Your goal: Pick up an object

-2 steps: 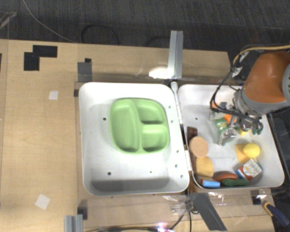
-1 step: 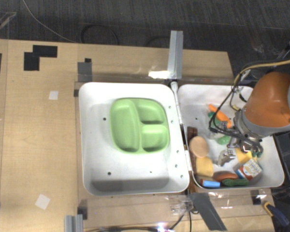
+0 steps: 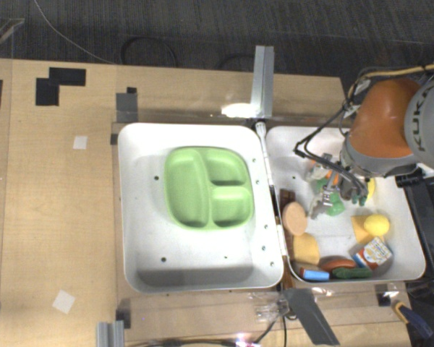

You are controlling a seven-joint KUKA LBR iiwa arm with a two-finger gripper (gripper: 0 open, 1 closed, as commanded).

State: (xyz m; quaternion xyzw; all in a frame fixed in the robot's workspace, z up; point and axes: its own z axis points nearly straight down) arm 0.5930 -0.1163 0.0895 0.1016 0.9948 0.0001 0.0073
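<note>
Gripper low over right bin, grasp target not yet secured.

Gripper (image 3: 325, 197) sits inside the right bin (image 3: 417, 262), just above a green object (image 3: 335, 207), itself just right of the tan egg-shaped piece (image 3: 295, 218) by the bin's left wall. Finger spacing: cannot tell, cabling and wrist housing mask the tips; nothing seen held. Yellow lemon-like item (image 3: 377, 225) lies right of the green object; orange block (image 3: 306, 249), blue stick (image 3: 316, 274) and small carton (image 3: 377, 251) crowd below it. Left bin (image 3: 141, 194) holds a green divided tray (image 3: 206, 186). Judgement: descend straight onto the green object, centre fingers across its narrow axis, avoid nudging the egg piece, close fully before lifting.
</note>
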